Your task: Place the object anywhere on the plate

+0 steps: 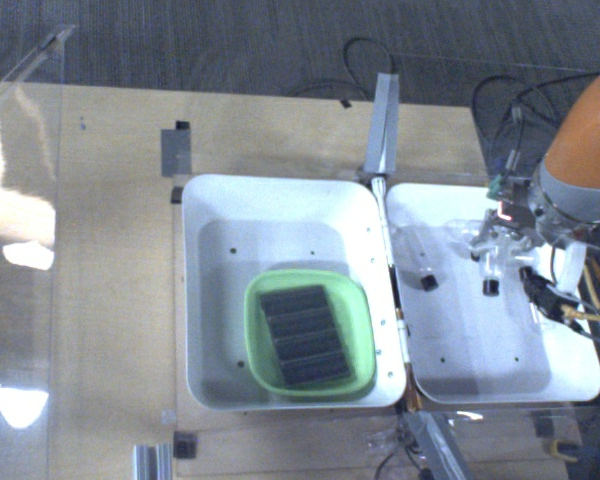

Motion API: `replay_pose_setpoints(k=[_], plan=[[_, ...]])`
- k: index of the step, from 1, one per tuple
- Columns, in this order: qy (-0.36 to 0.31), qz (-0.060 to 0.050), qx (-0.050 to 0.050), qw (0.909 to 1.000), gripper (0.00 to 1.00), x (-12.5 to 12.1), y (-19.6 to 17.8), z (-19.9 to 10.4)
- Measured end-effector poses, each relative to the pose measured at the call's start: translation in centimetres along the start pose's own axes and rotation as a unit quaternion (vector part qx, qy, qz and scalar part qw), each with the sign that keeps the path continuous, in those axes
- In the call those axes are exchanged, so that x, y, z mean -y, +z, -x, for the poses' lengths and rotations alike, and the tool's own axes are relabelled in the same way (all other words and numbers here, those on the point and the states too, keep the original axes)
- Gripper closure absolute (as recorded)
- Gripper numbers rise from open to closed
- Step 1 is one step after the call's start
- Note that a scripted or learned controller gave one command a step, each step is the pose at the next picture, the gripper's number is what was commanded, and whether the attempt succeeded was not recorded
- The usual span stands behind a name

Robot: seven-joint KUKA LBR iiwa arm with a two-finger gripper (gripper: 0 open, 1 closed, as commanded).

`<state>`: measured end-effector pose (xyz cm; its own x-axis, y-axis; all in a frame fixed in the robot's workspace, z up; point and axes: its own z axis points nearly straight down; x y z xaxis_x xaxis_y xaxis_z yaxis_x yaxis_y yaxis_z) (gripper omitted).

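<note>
Gripper sits low over the right bin, arm coming in from the right. Can't tell the jaw state, too blurry. Small dark object lies on the bin floor just left of the jaws and slightly below, apart from them. Green plate with a dark ribbed insert sits in the left bin, well left of the jaws.

A pale wooden bench top lies below a dark grey ribbed floor strip. Bright light glares on the bench's left edge; black cables loop at its far edge.
</note>
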<state>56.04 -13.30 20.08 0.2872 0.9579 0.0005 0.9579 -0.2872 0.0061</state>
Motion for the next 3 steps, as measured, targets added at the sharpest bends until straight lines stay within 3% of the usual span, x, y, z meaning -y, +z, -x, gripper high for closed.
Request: replay_pose_setpoints(k=[1, 2, 3], plan=[[-0.040, -0.001, 0.000, 0.9992, 1.00, 4.4, 3.7, -1.7], [-0.137, 0.001, -0.001, 0.9905, 1.00, 7.4, -2.9, -4.3], [-0.224, 0.001, 0.000, 0.9747, 1.00, 5.1, -3.4, -1.1]])
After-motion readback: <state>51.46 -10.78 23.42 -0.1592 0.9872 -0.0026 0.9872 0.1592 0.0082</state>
